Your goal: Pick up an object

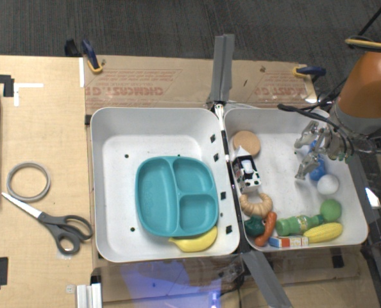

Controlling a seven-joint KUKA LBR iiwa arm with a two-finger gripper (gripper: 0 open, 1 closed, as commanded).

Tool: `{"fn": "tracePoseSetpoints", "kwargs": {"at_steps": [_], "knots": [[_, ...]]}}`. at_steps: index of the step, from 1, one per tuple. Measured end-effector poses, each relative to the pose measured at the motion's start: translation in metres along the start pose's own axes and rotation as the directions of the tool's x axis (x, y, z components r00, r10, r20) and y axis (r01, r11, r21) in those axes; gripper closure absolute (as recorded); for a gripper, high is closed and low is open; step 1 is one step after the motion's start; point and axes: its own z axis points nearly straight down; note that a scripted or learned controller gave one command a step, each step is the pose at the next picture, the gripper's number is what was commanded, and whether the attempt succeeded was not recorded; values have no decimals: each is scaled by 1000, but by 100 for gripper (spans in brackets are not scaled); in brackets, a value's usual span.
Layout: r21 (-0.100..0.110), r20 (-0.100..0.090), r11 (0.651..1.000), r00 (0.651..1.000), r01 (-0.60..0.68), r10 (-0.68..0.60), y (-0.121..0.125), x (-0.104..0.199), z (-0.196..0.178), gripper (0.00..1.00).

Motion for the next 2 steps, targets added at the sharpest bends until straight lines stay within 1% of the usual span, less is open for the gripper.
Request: {"fn": "tracePoseSetpoints", "kwargs": {"at_steps": [1,2], "knots": [[1,7,1000,1000,2,-2,0,-2,-11,100],[0,7,1000,1000,3,-3,1,-2,-11,0]]}}
